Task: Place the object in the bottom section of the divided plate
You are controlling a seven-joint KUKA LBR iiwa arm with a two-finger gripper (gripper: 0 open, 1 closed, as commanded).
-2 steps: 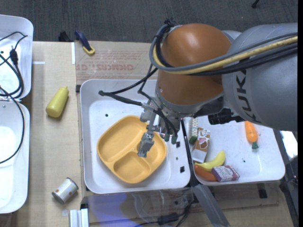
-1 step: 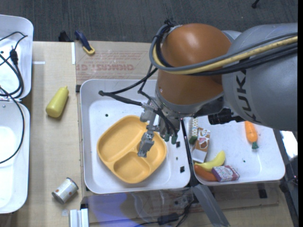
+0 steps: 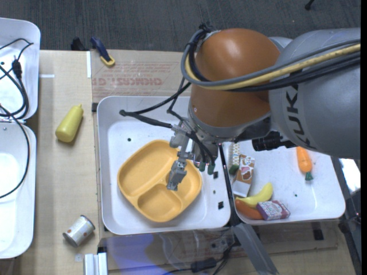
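Note:
The yellow divided plate lies in the left white bin, with its small bottom section toward the bin's front wall. My gripper hangs over the plate's right half, just above the ridge between the sections. The big orange wrist band and the grey arm cover the space above it. I see nothing lying in any of the plate's sections, and no object shows at the gripper's tip.
The right bin holds a carrot, a banana, a pink box, an orange-red item and a small carton. On the bench to the left lie a yellow bottle and a can.

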